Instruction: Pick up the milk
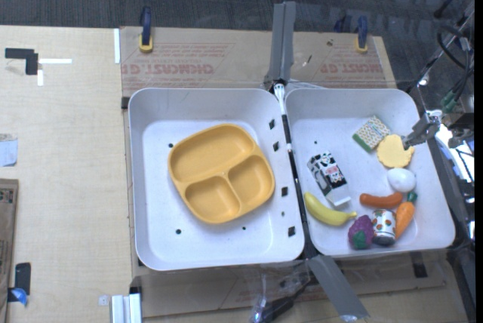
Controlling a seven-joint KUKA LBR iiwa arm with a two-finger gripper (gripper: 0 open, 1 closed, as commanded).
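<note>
Milk carton lying in the right bin, gripper at that bin's right rim.

Camera view: the milk carton (327,176), white with a black cow pattern, lies on its side in the left half of the right bin (302,118), just beyond the banana (329,210). The gripper (419,134) sits near the yellow cookie (395,152), well apart from the milk; whether its fingers are spread or closed cannot be told. A yellow divided plate (219,173) sits in the left bin (151,186).
</note>
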